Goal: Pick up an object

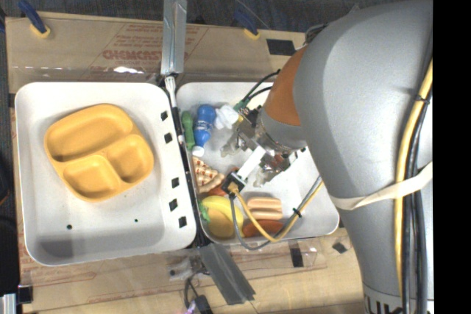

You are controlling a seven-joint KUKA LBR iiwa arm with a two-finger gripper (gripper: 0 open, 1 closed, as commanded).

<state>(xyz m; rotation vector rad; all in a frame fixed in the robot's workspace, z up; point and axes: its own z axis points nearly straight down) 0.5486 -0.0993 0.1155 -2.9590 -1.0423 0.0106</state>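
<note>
The end effector [246, 151] hung low inside the right bin [318, 211], above the toys heaped there; whether it gripped anything could not be told. Just beside it lay a blue object [205, 116] and a green one [188, 129] near the bin's far left corner, a waffle-patterned piece [205, 175] below them, then a yellow toy [215, 217] and a hot dog [263, 208] at the near edge. The left bin [44, 232] held a yellow divided tray [99, 151]. Cardboard [88, 44] covered the tabletop behind both bins.
</note>
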